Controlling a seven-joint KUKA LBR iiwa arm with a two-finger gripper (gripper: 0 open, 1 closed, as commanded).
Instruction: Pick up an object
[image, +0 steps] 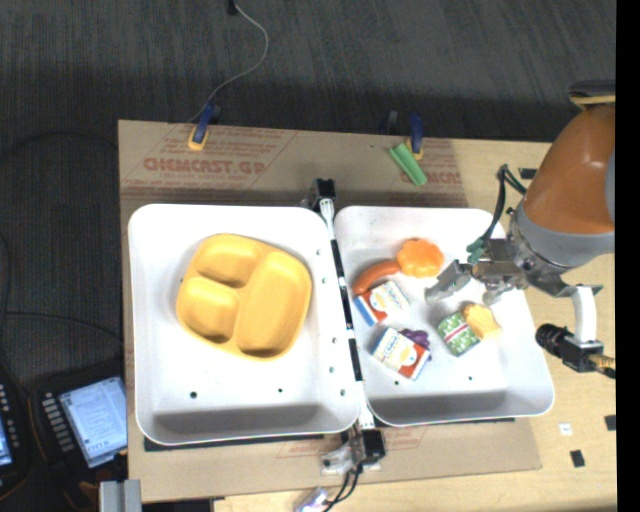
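Camera view, from the left: a yellow sectioned tray (243, 294) lies in the left bin (150, 330), well away from the gripper (470, 282). In the right bin (520, 385), an orange piece (420, 257) and a red one (375, 273) sit left of the gripper, two small cartons (386, 298) (399, 350) lower left. A green-and-yellow packet (466, 328) lies just below it. The gripper hovers with fingers spread, nothing between them; the arm (570, 190) enters from the right.

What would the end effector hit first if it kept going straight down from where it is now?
Probably the green and yellow packet lying on the right bin's floor just below the end effector, though depth from above is hard to judge.
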